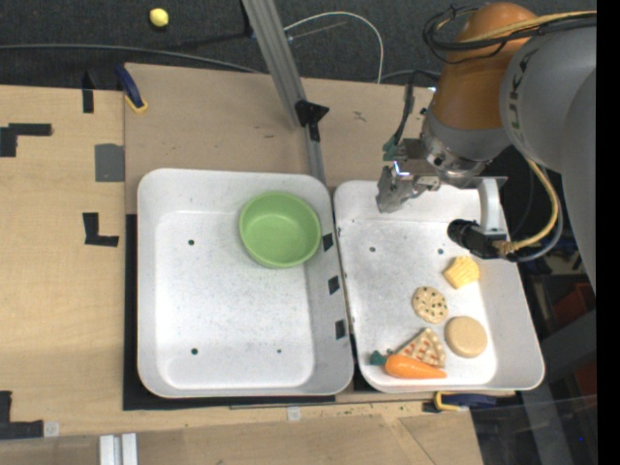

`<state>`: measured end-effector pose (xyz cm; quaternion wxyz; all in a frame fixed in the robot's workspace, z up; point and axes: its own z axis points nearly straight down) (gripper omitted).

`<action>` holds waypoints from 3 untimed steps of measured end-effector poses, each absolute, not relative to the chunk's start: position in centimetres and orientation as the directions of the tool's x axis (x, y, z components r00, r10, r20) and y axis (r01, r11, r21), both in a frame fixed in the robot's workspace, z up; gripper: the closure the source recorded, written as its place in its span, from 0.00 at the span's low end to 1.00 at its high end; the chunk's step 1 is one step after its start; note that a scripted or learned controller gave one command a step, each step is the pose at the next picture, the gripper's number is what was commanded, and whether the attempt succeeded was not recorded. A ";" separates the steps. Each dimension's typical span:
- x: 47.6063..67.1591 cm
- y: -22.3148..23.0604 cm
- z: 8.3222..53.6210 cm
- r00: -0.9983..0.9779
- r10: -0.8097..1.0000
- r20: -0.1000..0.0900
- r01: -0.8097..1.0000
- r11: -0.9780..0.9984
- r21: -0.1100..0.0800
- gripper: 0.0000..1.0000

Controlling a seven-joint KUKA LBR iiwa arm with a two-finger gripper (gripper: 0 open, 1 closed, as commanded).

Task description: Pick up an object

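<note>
Hand (392, 194), grip state unclear, hangs over right bin (387, 260); one green bowl (280, 229) in left bin (174, 289).

Green bowl (280, 229), orange carrot (415, 366), white bins (165, 289)

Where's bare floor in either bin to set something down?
Left bin: bare everywhere below and left of the green bowl. Right bin: bare left and centre, between its left wall and the cracker. Crowded at lower right: corn, cookie, pizza slice, carrot.
</note>
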<state>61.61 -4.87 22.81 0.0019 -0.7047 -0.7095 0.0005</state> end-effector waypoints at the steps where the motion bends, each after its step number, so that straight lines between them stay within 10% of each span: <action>1: 59.5 -0.8 23.3 -0.006 1.000 0.001 1.000 0.006 -0.003 1.00; 3: 55.2 9.0 24.8 -0.008 1.000 0.002 1.000 0.008 -0.004 1.00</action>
